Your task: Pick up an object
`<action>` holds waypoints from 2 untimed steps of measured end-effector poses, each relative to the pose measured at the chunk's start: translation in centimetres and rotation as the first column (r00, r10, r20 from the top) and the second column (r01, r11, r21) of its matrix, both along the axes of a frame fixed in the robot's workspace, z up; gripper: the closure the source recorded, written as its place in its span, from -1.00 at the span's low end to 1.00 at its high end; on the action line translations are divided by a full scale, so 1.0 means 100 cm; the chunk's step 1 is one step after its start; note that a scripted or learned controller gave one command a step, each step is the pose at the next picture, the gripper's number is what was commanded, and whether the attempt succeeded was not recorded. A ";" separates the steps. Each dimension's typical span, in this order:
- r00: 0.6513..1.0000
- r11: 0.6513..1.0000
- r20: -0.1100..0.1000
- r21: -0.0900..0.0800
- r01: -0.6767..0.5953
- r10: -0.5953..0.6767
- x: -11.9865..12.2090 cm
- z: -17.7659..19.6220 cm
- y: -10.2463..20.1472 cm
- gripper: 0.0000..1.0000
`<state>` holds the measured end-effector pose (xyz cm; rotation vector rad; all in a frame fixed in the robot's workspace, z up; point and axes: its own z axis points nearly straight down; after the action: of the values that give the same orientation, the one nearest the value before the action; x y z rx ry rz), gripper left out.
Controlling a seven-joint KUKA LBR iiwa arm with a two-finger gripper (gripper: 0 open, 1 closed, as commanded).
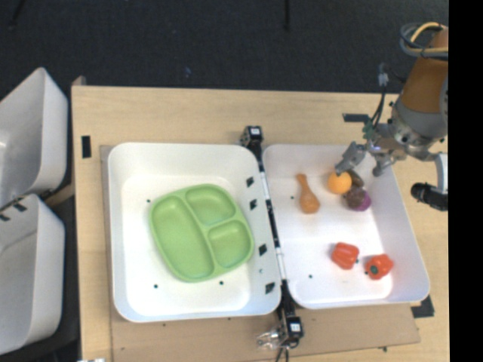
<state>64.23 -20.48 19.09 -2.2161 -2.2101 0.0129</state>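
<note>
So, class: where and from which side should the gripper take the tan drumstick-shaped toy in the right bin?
Probably from above, across the narrow neck of the drumstick toy. It lies flat, thin end up-left, bulb lower-right, with bare floor of the right bin either side for fingers.

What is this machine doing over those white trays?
A robot arm reaches in from the right, with its gripper low over the right bin, just above a small orange fruit and a purple item. Nothing is visibly lifted yet. A drumstick-shaped toy and two red peppers lie nearby. The left bin holds a green divided plate.
</note>
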 end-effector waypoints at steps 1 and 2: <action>1.000 1.000 0.012 -0.002 -0.003 0.003 0.003 0.008 0.001 -1.00; 1.000 1.000 0.008 -0.002 -0.007 0.007 0.009 -0.054 0.005 -1.00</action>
<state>65.09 -19.96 13.64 -2.2132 -2.2233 0.0069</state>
